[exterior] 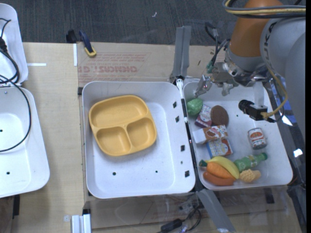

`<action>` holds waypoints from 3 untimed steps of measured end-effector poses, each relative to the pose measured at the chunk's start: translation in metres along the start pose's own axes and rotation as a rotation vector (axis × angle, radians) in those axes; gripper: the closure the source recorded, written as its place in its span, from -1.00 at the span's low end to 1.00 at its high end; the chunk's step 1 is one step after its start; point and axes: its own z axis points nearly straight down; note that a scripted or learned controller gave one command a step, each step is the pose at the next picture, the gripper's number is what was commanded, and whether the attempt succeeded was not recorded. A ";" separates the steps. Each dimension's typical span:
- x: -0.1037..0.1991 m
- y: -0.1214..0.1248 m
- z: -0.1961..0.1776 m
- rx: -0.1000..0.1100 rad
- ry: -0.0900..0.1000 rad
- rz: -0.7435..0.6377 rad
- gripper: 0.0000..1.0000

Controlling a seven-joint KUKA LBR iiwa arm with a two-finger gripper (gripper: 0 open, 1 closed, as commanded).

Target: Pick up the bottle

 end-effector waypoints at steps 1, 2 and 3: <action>-0.042 0.004 0.084 -0.002 0.000 0.024 -1.00; -0.049 -0.090 0.091 -0.016 -0.002 0.109 -1.00; -0.091 -0.134 0.065 -0.003 0.002 -0.114 -1.00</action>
